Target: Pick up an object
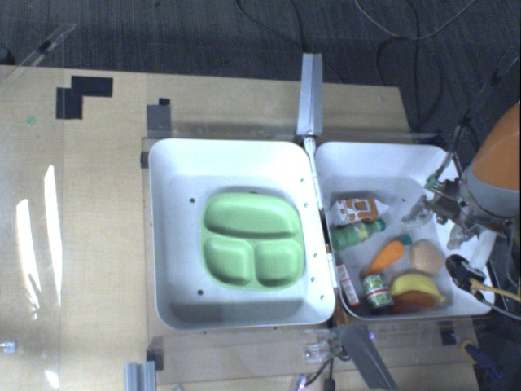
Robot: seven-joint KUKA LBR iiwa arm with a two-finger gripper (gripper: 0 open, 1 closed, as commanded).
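Note:
The right bin (383, 163) holds several items. A small brown and white carton (356, 210) lies beside a green bottle (355, 235). Below them are an orange carrot (387, 255), a beige round piece (426, 257), a yellow banana (417, 284), a red item (411, 301) under the banana, and a small can (376, 291). My gripper (444, 213) hangs over the bin's right side, just above and right of the beige piece, with nothing visibly in it. The orange-banded wrist (498, 165) rises behind it.
The left bin (175, 218) holds a green divided tray (253, 239). A thin wrapped bar (346, 283) lies along the right bin's left wall. A metal post (310, 92) stands behind the divide between the bins. Cables (480, 279) trail at the right edge.

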